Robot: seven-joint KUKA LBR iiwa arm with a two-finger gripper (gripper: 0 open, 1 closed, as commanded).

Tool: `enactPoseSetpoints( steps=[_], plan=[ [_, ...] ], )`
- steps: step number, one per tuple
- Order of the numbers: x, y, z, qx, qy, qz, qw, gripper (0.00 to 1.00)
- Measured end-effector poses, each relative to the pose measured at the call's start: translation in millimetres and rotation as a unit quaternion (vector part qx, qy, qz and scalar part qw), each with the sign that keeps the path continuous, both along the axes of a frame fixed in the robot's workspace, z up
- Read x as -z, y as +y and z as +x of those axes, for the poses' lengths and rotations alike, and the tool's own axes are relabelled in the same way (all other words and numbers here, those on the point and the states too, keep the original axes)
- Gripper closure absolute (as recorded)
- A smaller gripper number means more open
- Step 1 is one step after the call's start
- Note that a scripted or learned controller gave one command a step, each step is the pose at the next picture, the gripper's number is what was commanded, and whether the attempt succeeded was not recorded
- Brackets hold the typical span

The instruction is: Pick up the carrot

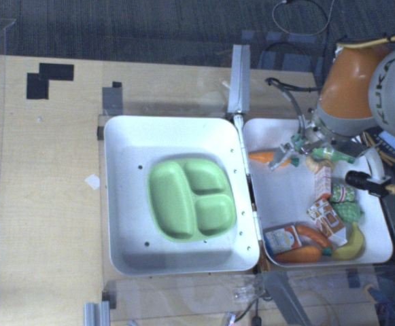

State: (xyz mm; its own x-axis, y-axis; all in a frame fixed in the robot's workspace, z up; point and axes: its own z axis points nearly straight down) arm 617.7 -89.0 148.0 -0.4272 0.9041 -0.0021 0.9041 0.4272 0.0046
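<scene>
White plastic, 2 shallow bins side by side on a pale wooden bench. Left bin: holds 1 green tray with 3 compartments, 1 long one on the left and 2 smaller ones on the right; nothing lies in any of them. The tray sits near the middle of the bin, apart from every wall.

A grey metal post stands at the far end of the seam between the bins.

Right bin: the carrot lies at the far left, close to the wall shared with the left bin, pointing left, orange with a green top at its right end. The gripper is just to the right of it, at the leafy end; whether it touches is unclear, and I cannot tell its state because the fingertips are too small and cluttered to read. A green item lies just beside the gripper, under the wrist.

Near-right corner of that bin: a small carton, an orange-red item against it, a banana, a printed packet and a green leafy item, all crowded and touching. These lie well apart from the carrot, with bare bin floor between.

The arm overhangs the far right of the bin. Black cables trail over the dark carpet behind.
</scene>
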Motion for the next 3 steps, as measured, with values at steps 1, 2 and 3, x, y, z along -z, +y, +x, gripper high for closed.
enactPoseSetpoints(
  steps=[1, 2, 3],
  plan=[
    [59, -6, 36, -0.028, -0.004, -0.0008, 0.9996, 0.00],
    [46, -4, 39, -0.028, -0.007, 0.0004, 0.9996, 1.00],
    [-69, 55, 53, -0.019, -0.003, -0.0001, 0.9998, 1.00]
  ],
)
